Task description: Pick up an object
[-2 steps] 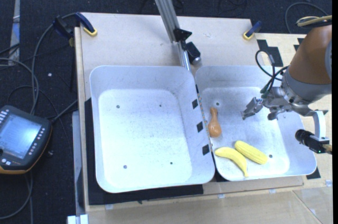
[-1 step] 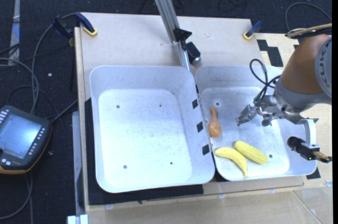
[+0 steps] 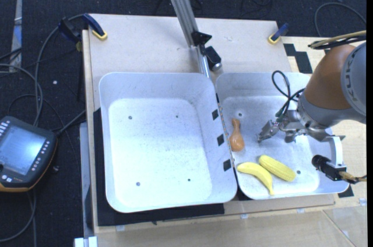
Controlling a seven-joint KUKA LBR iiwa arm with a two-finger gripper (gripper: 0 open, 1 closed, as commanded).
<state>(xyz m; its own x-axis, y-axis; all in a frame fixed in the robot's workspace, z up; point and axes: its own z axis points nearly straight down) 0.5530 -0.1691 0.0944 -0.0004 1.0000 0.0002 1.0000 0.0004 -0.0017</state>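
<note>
In the right bin (image 3: 250,97) lie three things: a tan chicken drumstick (image 3: 236,135) near the bin's left wall, a yellow banana (image 3: 257,174) at the front, and a yellow corn cob (image 3: 277,168) just right of the banana. My gripper (image 3: 268,132) hangs low over the middle of this bin, pointing left, about a hand's width right of the drumstick and above the corn cob. Nothing shows between its fingers.
The left bin (image 3: 157,141) sits beside the right one, sharing a raised middle rim. A slanted metal pole (image 3: 183,4) rises from the back of the bench. Yellow clamps mark the bench's back corners. A handheld pendant (image 3: 20,152) lies at the far left on the floor.
</note>
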